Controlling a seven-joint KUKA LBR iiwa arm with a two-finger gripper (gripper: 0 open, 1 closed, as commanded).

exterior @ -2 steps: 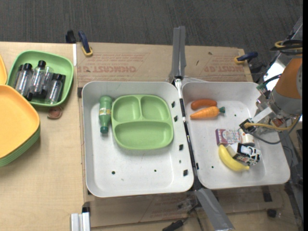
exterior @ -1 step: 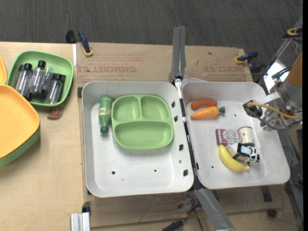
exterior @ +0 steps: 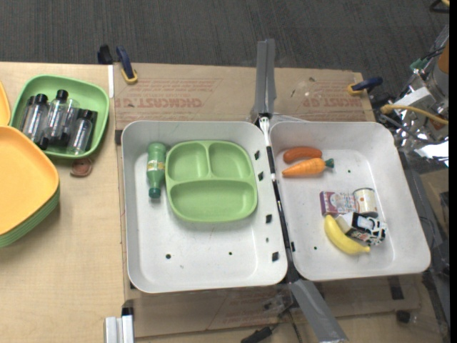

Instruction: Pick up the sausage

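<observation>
While the sausage (exterior: 303, 153) lies left-to-right just beyond the carrot (exterior: 307, 167), far-left of the claw (exterior: 428, 106), I cannot tell if that claw is apart or together.

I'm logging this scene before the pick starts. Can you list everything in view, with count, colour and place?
sausage: 1, red-orange, right bin, far end
carrot: 1, orange, right bin, just nearer than the sausage
banana: 1, yellow, right bin, near side
packet: 1, purple, right bin, middle
can: 1, pale, right of the packet
tray: 1, green, three compartments, left bin
bottle: 1, green, left bin, beside the tray
bins: 2, white, side by side
dish: 1, green, holding dark vials, far left
plates: stack, orange, left edge
clamps: blue, cardboard's far edge
</observation>
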